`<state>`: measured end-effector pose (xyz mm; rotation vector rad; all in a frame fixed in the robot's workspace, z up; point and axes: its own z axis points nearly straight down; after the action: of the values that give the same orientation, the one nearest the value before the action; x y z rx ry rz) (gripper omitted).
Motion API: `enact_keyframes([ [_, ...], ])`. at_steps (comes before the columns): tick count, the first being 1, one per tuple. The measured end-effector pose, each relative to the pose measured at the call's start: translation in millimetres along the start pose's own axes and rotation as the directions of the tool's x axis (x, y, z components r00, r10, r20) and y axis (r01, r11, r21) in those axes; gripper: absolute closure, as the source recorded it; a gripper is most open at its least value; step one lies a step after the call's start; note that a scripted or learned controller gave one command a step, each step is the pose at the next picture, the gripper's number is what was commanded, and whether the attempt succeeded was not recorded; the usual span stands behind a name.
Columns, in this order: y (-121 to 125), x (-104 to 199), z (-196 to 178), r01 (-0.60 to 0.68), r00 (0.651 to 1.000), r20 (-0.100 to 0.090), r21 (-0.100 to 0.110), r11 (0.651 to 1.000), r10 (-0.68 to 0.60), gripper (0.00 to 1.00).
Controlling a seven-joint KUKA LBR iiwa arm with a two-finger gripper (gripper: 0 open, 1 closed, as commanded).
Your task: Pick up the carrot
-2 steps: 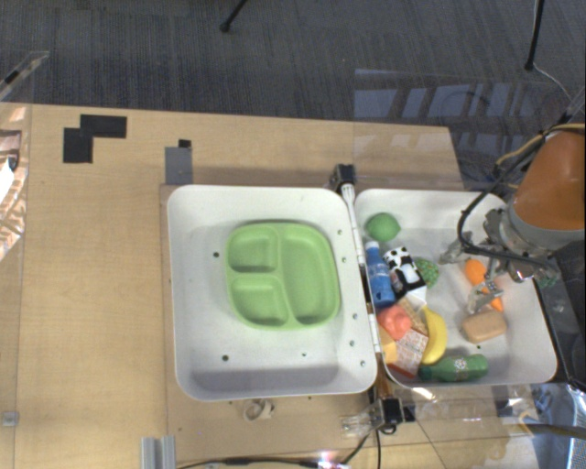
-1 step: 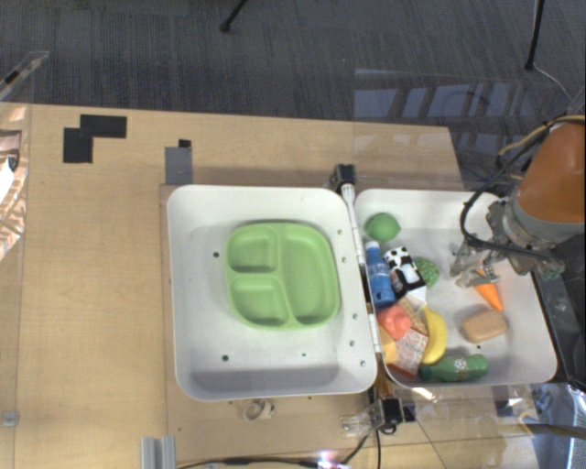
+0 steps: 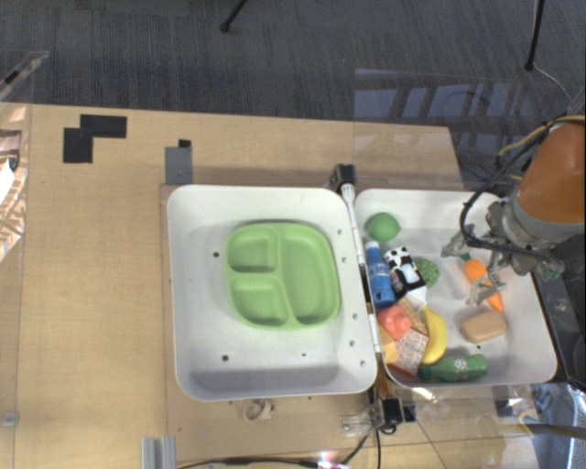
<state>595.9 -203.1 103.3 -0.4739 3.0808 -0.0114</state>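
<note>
Camera view: carrot [image 3: 475,271] beside pincer [image 3: 488,278].

Robotics lab setting: wooden bench [image 3: 92,302] sitting on grey carpet [image 3: 275,55], two white bins [image 3: 183,275] lying side by side, black tape marks [image 3: 92,136] showing at 10 o'clock, tripod legs [image 3: 233,14] standing at 12 o'clock, cables [image 3: 366,440] trailing at 6 o'clock.

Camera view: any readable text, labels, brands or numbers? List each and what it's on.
None readable.
Blue bottle: no legible label.
Red-and-white packet: has print, too small and blurred to read.
Green cucumber-like item: pale marks, too blurred to tell.
Black-and-white toy: pattern, no letters.
Black squares on the bench: plain, no text.
</note>
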Motion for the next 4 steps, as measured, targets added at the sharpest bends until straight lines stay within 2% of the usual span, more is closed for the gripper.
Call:
enact_keyframes([
  [1, 3, 18, 14, 0.205, 0.979, -0.008, -0.006, 0.979, -0.205, 0.00],
  [2, 2, 13, -1, 0.209, 0.978, 0.002, 0.003, 0.978, -0.209, 1.00],
  [3, 1, 8, -14, 0.212, 0.977, 0.012, 0.011, 0.977, -0.212, 1.00],
  [4, 2, 8, -14, 0.212, 0.977, 0.011, 0.010, 0.977, -0.212, 0.00],
])
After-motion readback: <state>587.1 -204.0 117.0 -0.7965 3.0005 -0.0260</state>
